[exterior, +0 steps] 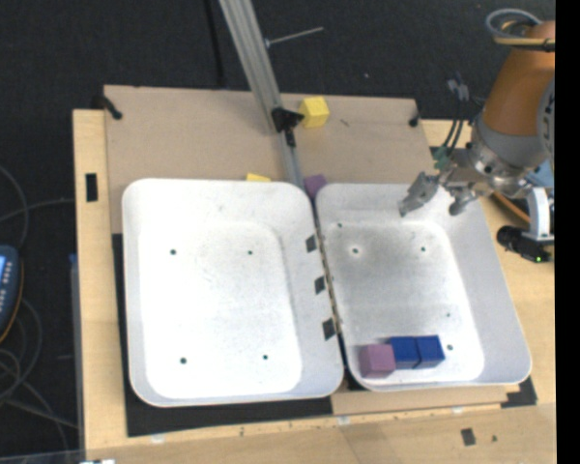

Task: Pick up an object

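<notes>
Grey arm hovers at the far rim of the right bin point(503, 317), its cargo waiting at the near edge.

Spread apart and holding nothing, the fingers of the gripper point(435, 197) hang over the bin's far end, while a blue block point(416, 349) and a purple block point(376, 359) sit touching side by side against the near wall, well apart from the fingers; the pair's long axis runs across the bin, and the left bin point(145, 288) stands beside it on the worktop point(193, 129).

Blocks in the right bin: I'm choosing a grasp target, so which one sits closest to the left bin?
The purple block, at the row's left end; the blue blocks lie to its right.
</notes>
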Available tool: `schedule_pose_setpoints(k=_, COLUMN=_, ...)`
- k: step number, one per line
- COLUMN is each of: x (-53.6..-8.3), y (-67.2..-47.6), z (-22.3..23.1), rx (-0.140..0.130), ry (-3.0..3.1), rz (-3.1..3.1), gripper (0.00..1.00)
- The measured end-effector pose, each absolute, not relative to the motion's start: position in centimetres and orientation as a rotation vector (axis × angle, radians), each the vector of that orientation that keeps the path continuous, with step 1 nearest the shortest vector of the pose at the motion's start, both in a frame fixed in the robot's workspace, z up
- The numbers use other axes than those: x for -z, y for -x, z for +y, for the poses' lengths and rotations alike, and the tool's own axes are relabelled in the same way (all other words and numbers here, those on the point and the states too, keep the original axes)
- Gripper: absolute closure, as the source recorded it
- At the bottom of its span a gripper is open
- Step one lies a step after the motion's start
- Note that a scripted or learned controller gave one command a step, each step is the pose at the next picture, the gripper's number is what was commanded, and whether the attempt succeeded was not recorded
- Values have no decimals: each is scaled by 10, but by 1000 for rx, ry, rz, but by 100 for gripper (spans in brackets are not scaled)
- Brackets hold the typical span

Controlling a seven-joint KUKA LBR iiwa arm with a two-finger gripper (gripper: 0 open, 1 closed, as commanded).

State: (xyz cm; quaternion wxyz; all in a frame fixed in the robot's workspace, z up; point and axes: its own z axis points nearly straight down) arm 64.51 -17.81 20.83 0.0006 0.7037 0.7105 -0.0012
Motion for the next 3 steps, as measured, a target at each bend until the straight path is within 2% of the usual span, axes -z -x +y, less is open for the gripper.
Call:
schedule_pose_setpoints(k=1, x=-205, y=-603, z=-138, rx=2, ry=-2216, rz=2228, gripper=0)
schedule_pose_setpoints(k=2, x=-172, y=-548, z=-107, rx=4, ry=-2225, rz=2224, gripper=0)
schedule_pose_setpoints(k=3, x=-154, y=-504, z=-141, rx=4, ry=-2226, rz=2216, gripper=0)
